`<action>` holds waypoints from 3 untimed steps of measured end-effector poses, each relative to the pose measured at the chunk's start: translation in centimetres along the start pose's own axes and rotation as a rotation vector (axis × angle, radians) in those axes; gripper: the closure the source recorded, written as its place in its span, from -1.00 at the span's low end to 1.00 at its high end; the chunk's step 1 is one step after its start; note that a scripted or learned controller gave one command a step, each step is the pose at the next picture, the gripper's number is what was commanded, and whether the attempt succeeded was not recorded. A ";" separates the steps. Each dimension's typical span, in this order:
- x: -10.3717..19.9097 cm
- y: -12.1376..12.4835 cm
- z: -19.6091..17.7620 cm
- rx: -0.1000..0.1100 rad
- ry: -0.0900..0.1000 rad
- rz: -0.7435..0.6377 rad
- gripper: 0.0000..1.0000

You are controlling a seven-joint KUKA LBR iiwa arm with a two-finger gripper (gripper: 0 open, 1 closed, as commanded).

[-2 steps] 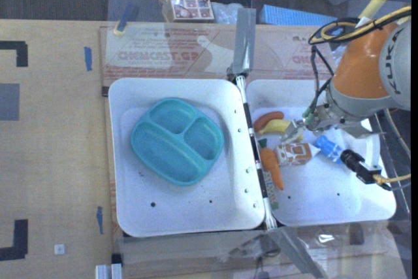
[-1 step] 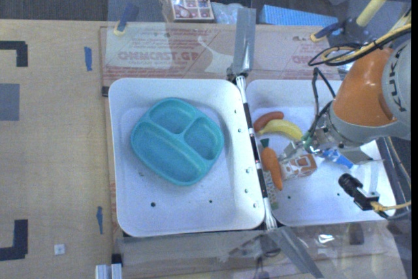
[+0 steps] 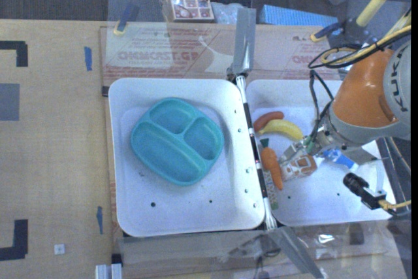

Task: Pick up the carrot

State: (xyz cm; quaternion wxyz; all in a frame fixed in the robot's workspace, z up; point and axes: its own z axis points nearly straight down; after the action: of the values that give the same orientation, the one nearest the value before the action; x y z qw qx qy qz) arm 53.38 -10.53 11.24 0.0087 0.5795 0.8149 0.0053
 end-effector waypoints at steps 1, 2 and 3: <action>0.1 -0.2 0.0 -0.002 0.000 -0.131 -1.00; 0.1 -0.1 0.0 -0.005 -0.003 -0.180 -1.00; 0.1 -0.2 0.1 -0.003 -0.001 -0.139 -1.00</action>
State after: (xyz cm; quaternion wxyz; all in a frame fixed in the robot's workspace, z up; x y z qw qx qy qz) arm 53.17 -10.50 11.16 0.0102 0.5214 0.8532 0.0055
